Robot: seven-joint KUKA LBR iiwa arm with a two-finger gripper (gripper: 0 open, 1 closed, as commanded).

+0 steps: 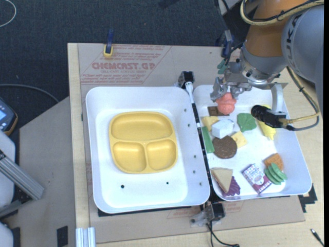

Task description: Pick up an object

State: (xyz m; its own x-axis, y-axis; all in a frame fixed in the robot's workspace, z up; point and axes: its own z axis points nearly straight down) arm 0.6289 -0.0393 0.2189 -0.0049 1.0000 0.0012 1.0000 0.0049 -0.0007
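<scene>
The grey arm (pixel 303 32) is reaching in from the right, over the worktop's far right corner, with its orange band (pixel 270 14) sitting just above the wrist. The wrist is pointing steeply downward and slightly leftward. Black and yellow cables are looping around the band and trailing off the wrist. The claw (pixel 226 98) is hanging low near the far edge of the right bin, its fingers closing around a red-orange item.

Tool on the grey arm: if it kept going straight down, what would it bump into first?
Probably the round red-orange toy food in the right white bin. The tool hangs just above it, pointing down, though from this slanted view I can't tell whether they already touch.
</scene>
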